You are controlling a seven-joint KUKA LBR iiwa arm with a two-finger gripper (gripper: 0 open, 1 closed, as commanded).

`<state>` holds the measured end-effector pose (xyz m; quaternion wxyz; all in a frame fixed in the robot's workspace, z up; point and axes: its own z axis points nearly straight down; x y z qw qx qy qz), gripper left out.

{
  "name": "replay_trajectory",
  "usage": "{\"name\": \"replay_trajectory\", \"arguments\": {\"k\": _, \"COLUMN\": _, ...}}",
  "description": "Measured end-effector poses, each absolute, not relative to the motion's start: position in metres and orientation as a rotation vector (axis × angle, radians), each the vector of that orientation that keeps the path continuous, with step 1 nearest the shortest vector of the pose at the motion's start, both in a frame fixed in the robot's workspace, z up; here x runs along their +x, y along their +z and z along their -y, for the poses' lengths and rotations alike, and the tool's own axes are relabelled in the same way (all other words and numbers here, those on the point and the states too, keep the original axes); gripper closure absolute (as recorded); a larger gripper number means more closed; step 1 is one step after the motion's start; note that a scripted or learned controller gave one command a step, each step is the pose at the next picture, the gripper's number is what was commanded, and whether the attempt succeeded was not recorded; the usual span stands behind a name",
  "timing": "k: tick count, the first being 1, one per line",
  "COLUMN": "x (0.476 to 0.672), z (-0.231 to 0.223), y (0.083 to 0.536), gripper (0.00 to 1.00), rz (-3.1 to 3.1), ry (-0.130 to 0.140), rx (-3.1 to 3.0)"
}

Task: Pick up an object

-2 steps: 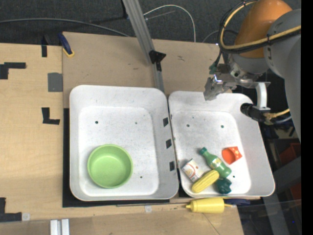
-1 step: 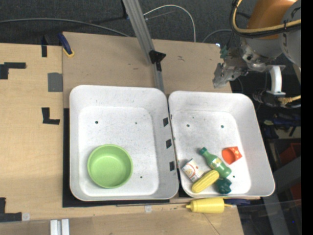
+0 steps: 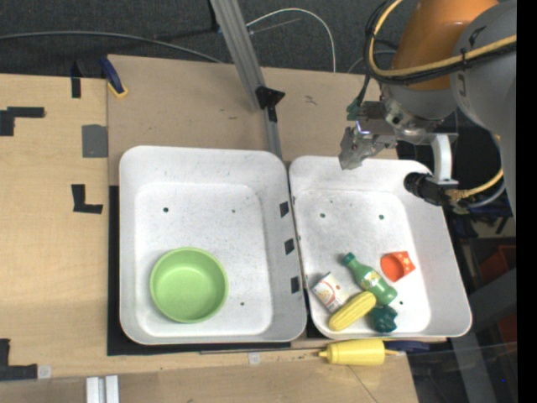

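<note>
right bin [image 3: 436,225] under raised hand [image 3: 357,151]; fingers blurred, grip perhaps empty.

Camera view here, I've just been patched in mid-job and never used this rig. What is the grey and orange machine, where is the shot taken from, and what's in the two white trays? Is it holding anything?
The shot comes from one fixed camera above the bench, looking down at a slant. The grey machine with the orange band is a robot arm reaching in from the right; its gripper hangs over the far edge of the right bin. Nothing shows between its fingers, so it holds nothing. The left bin holds a green bowl. The right bin holds a cluster near its front: a green toy bottle, a yellow corn cob, a small white can, an orange-red piece and a dark green lump. A yellow bottle lies on the bench in front of that bin.
</note>
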<state>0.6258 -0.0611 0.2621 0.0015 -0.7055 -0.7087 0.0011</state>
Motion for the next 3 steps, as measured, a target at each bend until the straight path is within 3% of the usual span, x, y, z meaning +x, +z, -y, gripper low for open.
{"name": "replay_trajectory", "arguments": {"k": 2, "x": 0.589, "z": -0.031, "y": 0.265, "gripper": 1.00, "rz": 2.225, "ry": 0.002, "rx": -2.213}}
{"name": "replay_trajectory", "arguments": {"k": 3, "x": 0.561, "z": -0.077, "y": 0.245, "gripper": 1.00, "rz": 2.225, "ry": 0.007, "rx": -2.213}}
